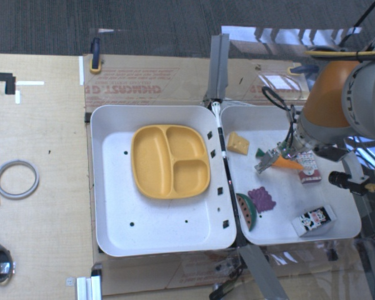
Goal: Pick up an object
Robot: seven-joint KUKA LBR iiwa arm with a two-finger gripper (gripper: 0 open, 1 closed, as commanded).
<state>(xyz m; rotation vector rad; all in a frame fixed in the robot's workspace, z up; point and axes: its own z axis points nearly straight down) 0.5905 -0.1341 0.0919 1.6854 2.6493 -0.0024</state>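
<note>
The arm (340, 99) enters from the right edge of the frame, its orange band sitting at the upper right above the right bin (337, 230). From the band the wrist slopes down and to the left, ending in the hand (267, 162) near the middle of that bin, low over its floor. The hand points toward the left of the frame, and its tip lies touching or just over the left end of a carrot (289, 164) (whether it is open, closed or gripping the carrot cannot be told from this slant).

The carrot lies flat, running left to right, with a small red and white box (309, 169) just beside its right end. A cheese wedge (239, 144) sits to the upper left of the hand, apart from it. Lower in the bin are purple grapes (261, 199), a watermelon slice (246, 210) against the left wall, and a black and white carton (314, 219) at the lower right.

The left bin (112, 230) holds a yellow divided plate (171, 161) near its middle. On the counter (37, 242) at the far left lies a grey ring (15, 179).
</note>
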